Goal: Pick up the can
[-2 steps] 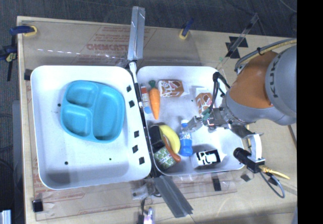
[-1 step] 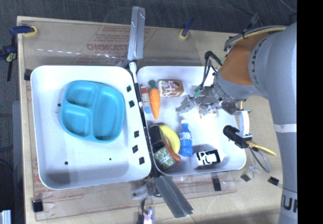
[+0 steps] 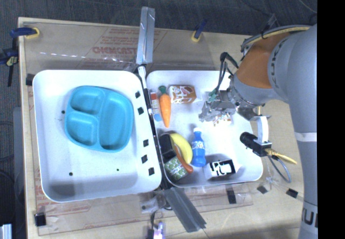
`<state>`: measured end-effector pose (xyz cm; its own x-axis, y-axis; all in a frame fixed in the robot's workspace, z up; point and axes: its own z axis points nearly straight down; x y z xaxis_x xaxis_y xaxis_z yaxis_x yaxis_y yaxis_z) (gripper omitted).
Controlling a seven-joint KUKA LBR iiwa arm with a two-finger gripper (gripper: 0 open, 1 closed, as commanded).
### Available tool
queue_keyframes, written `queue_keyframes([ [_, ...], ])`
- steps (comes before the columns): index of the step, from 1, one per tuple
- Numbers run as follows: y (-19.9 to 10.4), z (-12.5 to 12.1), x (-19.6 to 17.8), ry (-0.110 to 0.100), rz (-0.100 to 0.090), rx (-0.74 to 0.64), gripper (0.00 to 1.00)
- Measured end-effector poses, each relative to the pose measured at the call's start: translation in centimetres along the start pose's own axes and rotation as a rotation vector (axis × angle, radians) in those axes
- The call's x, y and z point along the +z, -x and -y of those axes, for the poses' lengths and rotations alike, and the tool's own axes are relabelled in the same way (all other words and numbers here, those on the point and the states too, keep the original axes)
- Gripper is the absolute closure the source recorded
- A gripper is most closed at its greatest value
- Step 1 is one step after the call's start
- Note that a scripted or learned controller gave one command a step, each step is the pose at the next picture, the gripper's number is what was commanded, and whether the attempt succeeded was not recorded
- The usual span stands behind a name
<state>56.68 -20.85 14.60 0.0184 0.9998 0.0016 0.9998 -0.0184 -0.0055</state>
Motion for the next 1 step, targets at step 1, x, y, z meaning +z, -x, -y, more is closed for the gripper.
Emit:
queue_keyframes([
  [1, -0.01, 0.00, 0.00, 0.000, 0.000, 0.000, 0.00],
])
